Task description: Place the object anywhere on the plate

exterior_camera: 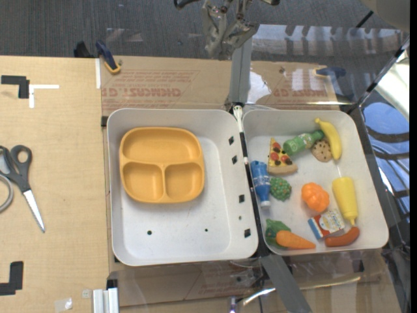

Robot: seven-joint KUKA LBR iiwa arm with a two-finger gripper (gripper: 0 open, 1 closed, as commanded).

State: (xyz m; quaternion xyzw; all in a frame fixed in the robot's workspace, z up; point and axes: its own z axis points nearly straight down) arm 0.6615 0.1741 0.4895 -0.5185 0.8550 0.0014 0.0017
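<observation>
- Plate (159, 147), orange-yellow with three compartments, lies in the left bin (172, 240), toward that bin's 11 o'clock corner
- My end effector (225, 28) hangs above the far edge of the surface (52, 129), at 12 o'clock from the seam between the two bins, well apart from the plate; I cannot tell whether it is apart or together, and I see nothing clamped in it
- Which item is the one to place I cannot tell; the toy foods all lie in the right bin (296, 119), at 3 o'clock from the plate
- At that bin's 12 o'clock: a pizza slice (280, 156), a green bottle (301, 142), a cookie (320, 150) and a banana (329, 137) at 1 o'clock
- At 9 o'clock a blue bottle (260, 181) lies against the wall, just beside a broccoli floret (280, 188)
- Near the middle sits an orange (315, 197), with a yellow bottle (345, 197) at its 3 o'clock
- Along the 6 o'clock wall lie a carrot (293, 240), a small packet (329, 222) and a red sausage (342, 238)
- Scissors (23, 181) rest on the surface at 9 o'clock from the left bin
</observation>
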